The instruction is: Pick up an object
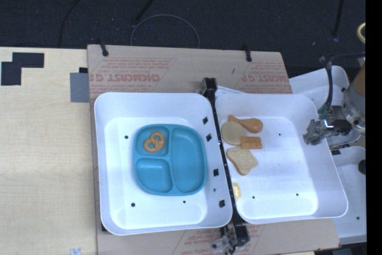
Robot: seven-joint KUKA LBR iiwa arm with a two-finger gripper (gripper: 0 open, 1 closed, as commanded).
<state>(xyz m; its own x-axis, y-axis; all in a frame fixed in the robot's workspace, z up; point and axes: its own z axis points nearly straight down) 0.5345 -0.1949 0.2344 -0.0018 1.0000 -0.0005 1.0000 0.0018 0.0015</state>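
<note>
The right bin (pixel 298 200) holds a cluster of toy foods near its left wall: a tan drumstick (pixel 246 124), a pale round piece (pixel 230 133), an orange wafer (pixel 251 143) and a bread slice (pixel 242 160). A small yellow bit (pixel 236 190) lies by the divider. My gripper (pixel 315 131) hangs at the right rim of that bin, well to the right of the foods, with nothing visibly in it.
The left bin (pixel 119 212) contains a blue divided plate (pixel 188 173) with a pretzel (pixel 154 142) in its upper-left compartment. A black divider (pixel 218 152) runs between the bins. Cardboard lies under both; white hardware and cables sit at the right.
</note>
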